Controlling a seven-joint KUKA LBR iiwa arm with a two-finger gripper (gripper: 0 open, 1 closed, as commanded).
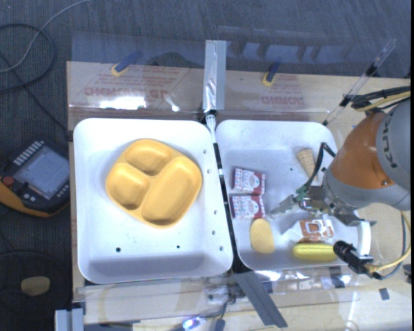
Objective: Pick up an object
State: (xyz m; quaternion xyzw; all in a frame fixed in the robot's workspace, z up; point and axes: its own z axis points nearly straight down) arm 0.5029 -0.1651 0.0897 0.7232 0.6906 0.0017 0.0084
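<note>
The gripper (pixel 298 203) hangs over the right bin (pixel 276 133), its fingers spread open and gripping nothing. Just near of it lie an orange packet (pixel 316 230) and a yellow tube (pixel 313 252) — possibly a banana. The left bin (pixel 90 205) holds a yellow tray (pixel 154 181).

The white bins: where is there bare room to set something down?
Left bin: bare floor in front of the yellow tray and along its left wall. Right bin: bare at the back, behind the two packets. Its front is crowded: potato, banana, gripper.
</note>
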